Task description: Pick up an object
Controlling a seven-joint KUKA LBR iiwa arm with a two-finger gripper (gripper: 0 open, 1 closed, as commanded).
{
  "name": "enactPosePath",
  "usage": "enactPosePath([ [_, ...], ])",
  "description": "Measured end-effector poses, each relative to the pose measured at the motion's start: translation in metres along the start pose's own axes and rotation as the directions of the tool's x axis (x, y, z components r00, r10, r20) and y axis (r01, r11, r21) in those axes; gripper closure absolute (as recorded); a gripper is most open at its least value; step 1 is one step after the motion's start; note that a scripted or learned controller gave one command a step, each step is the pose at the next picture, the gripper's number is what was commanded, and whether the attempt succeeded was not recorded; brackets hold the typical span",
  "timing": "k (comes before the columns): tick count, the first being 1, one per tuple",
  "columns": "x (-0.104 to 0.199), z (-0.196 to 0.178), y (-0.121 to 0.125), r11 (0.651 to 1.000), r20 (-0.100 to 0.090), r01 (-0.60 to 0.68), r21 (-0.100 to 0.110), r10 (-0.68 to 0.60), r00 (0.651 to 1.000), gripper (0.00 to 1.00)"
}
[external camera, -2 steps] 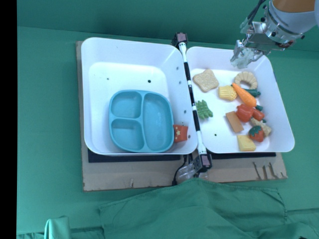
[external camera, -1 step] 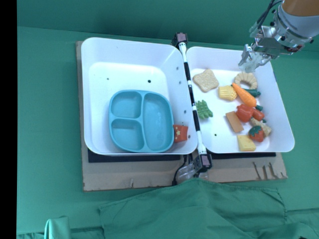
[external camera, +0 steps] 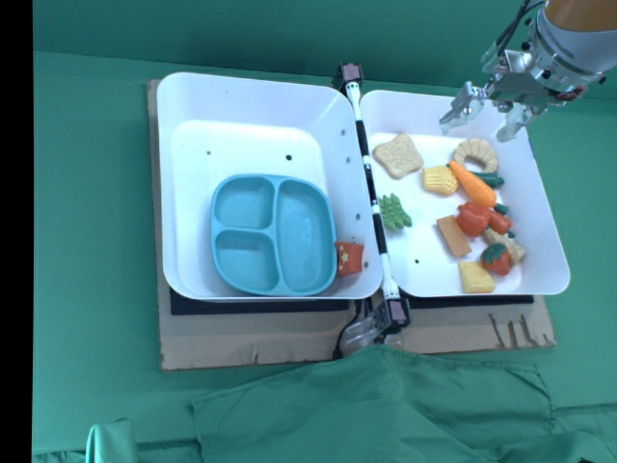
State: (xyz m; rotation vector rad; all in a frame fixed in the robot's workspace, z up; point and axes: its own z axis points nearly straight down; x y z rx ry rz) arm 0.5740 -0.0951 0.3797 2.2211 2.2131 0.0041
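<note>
- From the camera view I saw the silver two-finger gripper (external camera: 489,114) hanging above the far edge of the right-hand shallow white plastic bin (external camera: 545,258), its fingers spread apart with nothing between them.
- Just below it in that bin lay a tan croissant-shaped toy (external camera: 475,150), and beside that a long orange plastic carrot with a green top (external camera: 473,184), lying at a slant.
- A beige toast-slice toy (external camera: 398,155) sat near the bin's far left corner, with a yellow corn piece (external camera: 440,179) between it and the carrot.
- A small green leafy toy (external camera: 393,211) rested close to the divider between the bins.
- Nearer me I counted a red pepper toy (external camera: 473,218), an orange-brown block (external camera: 452,235), a red tomato-like piece (external camera: 496,258) and a yellow wedge (external camera: 475,277), crowded together.
- The left-hand white bin (external camera: 183,114) held a light blue three-compartment plate (external camera: 273,234), and a small red box-shaped toy (external camera: 349,257) touched the plate's right rim.
</note>
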Motion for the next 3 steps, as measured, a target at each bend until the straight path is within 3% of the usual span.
enactPosePath([
  [1,-0.001,-0.013,0.001,1.000,0.002,-0.003,-0.007,0.003,1.000,1.00],
  [2,-0.050,-0.014,-0.058,1.000,-0.001,-0.006,0.004,0.006,1.000,1.00],
  [3,-0.090,0.036,-0.073,1.000,0.000,-0.005,0.007,0.005,1.000,1.00],
])
